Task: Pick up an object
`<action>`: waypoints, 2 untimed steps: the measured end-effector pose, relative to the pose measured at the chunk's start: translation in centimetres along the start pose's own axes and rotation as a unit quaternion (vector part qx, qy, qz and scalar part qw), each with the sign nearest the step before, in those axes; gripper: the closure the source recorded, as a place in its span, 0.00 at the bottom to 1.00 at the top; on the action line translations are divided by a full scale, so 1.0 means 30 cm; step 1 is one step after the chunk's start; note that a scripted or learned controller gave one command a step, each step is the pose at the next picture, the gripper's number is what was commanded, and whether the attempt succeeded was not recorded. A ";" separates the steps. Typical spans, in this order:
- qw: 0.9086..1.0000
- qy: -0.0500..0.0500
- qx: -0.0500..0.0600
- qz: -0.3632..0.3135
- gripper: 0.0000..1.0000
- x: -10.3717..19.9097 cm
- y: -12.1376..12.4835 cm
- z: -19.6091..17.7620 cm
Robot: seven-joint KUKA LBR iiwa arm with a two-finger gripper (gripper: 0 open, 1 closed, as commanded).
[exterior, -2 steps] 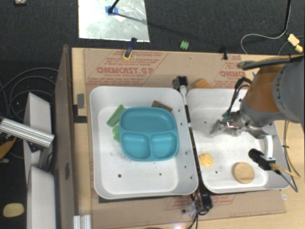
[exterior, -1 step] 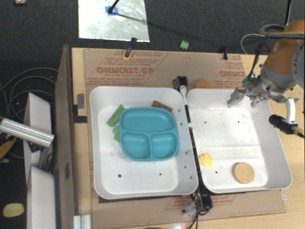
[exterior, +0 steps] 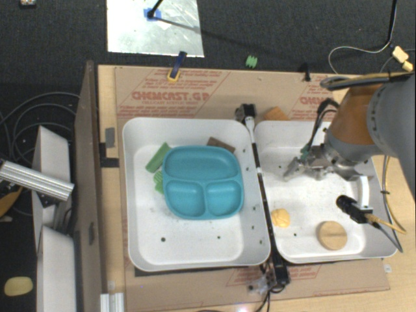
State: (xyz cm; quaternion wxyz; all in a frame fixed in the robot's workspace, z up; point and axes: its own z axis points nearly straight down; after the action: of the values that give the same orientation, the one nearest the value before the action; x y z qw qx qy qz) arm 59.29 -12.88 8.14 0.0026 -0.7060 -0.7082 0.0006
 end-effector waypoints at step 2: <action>1.000 0.001 0.000 -0.003 0.00 0.053 0.113 0.001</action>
State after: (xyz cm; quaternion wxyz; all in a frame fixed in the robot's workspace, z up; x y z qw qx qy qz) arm 62.68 -11.29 8.09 0.0033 -0.7042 -0.7100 0.0004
